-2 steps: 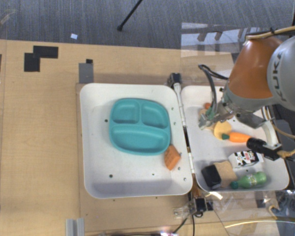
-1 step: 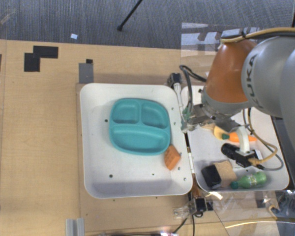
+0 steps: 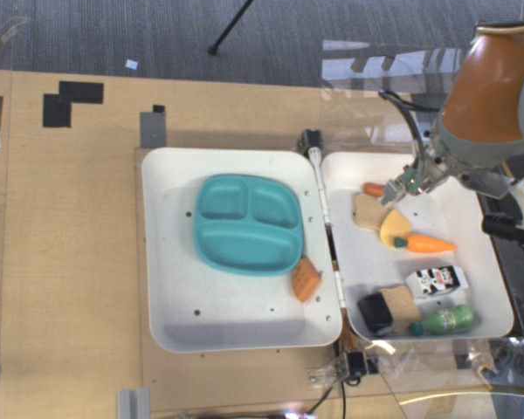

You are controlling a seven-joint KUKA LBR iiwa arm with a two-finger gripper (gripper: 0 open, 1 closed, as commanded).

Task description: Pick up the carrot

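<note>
Tan bench [image 3: 70,260], two white bins. Carrot [image 3: 426,244] lies in rt bin [image 3: 498,273]. Gripper [image 3: 400,188] above-left, apart from it; finger state cannot be determined.

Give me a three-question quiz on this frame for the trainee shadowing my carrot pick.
1. True or false: the carrot lies in the left bin.
2. The teal divided plate sits in: A) the left bin, B) the right bin, C) on the bench.
3. What touches the carrot's green end?

Key:
1. False; it lies in the right bin, apart from the claw, which hovers above the tan slice.
2. A.
3. The yellow wedge.
</note>
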